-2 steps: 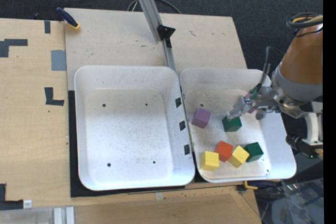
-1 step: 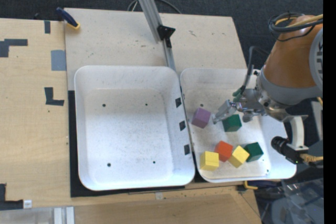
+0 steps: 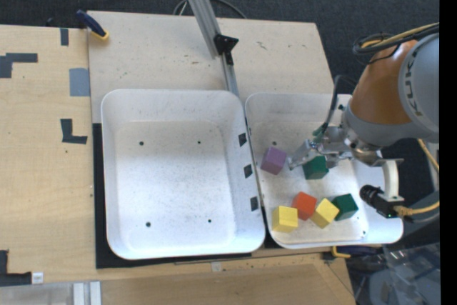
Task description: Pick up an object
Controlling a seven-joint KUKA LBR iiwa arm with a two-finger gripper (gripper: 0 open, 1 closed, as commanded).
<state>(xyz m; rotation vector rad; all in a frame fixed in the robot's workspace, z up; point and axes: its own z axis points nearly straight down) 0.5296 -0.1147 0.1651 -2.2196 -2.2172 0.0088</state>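
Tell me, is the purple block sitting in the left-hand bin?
No, the purple block lies in the right bin, near its left wall, alongside the other coloured blocks.

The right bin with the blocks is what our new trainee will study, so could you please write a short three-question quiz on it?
1. True or false: the purple block lies in the right bin.
2. Which block sits nearest the gripper? A) a yellow block B) the green block C) the orange block
3. Fill in: along the right bin's near side lie two yellow blocks, an orange one and a dark ____ one.

Key
1. True.
2. B; whether the gripper holds it cannot be told from this view.
3. green.
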